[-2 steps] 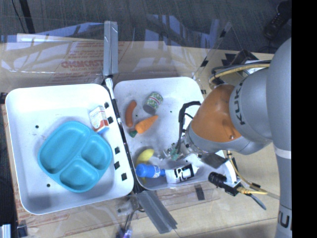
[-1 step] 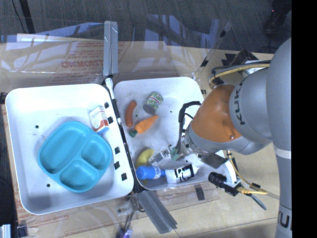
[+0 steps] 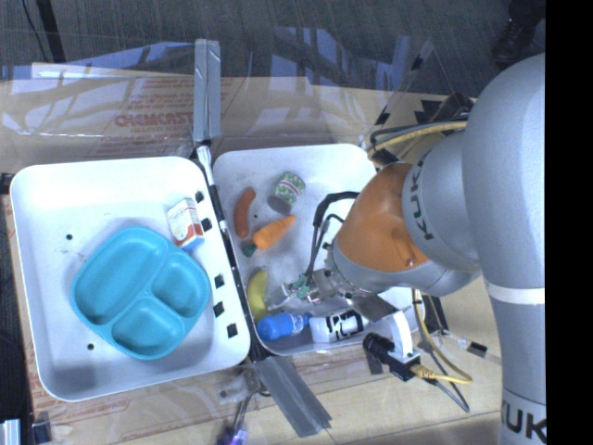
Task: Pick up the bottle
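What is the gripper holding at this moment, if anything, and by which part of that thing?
It cannot be told. The gripper sits low in the right bin, just above the lying bottle, but the wrist hides whether anything is gripped.

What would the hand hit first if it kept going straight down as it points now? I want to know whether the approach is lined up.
Probably the bottle, lying on its side in the right bin beneath the hand. The banana lies just to the left. Depth is hard to judge here.
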`<action>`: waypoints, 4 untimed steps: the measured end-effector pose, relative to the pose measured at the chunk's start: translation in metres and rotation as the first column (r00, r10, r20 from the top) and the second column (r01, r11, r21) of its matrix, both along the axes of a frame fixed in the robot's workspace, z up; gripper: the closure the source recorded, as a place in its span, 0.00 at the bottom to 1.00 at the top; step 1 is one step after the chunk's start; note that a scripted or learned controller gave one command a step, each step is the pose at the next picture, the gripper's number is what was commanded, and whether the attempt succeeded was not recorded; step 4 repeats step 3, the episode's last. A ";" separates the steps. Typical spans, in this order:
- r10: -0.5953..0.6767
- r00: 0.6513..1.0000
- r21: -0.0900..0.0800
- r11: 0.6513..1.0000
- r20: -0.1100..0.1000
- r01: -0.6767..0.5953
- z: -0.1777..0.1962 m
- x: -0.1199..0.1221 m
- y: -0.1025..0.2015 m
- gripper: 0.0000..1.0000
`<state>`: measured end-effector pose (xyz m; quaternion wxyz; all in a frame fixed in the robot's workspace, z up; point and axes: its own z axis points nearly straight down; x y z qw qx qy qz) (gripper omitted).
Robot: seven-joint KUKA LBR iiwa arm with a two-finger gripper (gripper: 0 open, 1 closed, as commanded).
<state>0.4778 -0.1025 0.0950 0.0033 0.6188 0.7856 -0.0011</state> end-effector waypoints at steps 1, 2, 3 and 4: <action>0.030 1.000 0.001 1.000 0.001 -0.030 0.000 0.001 -0.001 0.00; 0.147 0.989 -0.002 0.989 0.000 -0.147 0.000 0.001 -0.003 0.00; 0.261 0.965 -0.003 0.965 -0.002 -0.261 0.000 0.001 -0.005 0.00; 0.261 0.965 -0.003 0.965 -0.002 -0.261 0.000 0.001 -0.005 0.00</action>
